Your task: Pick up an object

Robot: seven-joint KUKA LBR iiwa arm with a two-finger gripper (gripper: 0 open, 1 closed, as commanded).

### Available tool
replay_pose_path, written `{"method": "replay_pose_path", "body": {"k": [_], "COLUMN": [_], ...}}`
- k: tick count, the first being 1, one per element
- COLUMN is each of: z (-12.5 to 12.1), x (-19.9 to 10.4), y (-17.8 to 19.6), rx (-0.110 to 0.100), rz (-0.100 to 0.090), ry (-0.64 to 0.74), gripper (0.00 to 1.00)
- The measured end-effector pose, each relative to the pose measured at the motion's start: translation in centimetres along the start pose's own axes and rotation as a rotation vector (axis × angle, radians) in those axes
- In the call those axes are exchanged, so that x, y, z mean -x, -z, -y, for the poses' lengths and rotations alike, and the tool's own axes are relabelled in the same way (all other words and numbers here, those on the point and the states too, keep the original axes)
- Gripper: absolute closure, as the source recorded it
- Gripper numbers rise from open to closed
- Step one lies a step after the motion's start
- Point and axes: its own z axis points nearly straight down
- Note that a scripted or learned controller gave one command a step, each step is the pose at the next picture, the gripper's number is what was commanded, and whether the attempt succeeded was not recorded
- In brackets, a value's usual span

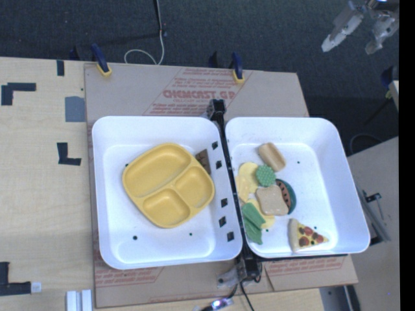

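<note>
My gripper (356, 34) hangs at the top right of the camera view, above the dark floor and well beyond the far corner of the right bin (337, 173). Its two pale fingers are spread apart with nothing between them. In the right bin lies a heap of toy food: a tan bread roll (271, 155), a green round piece (265, 174), a yellow flat piece (246, 180), a beige toast slice (272, 201) on a dark round piece (288, 194), a green leafy piece (253, 222) and a pizza slice (305, 235).
The left bin (110, 193) holds a yellow divided plate (168, 184) and a small brown piece (202, 158) at its right wall. A black clip strip (224, 193) joins the bins. Both bins rest on a cardboard sheet (188, 92) clamped at the back.
</note>
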Motion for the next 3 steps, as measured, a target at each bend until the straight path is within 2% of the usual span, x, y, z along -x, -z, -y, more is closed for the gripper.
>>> {"method": "replay_pose_path", "body": {"k": [1, 2, 3], "z": [-4.6, -4.4, -4.5], "x": [-8.1, -7.4, -17.6], "y": [-0.1, 0.0, -0.1], "rx": [-0.001, -0.002, -0.002], "rz": [0.001, 0.003, 0.0], "ry": [-0.003, -0.011, -0.001], "gripper": [0.0, 0.0, 0.0]}}
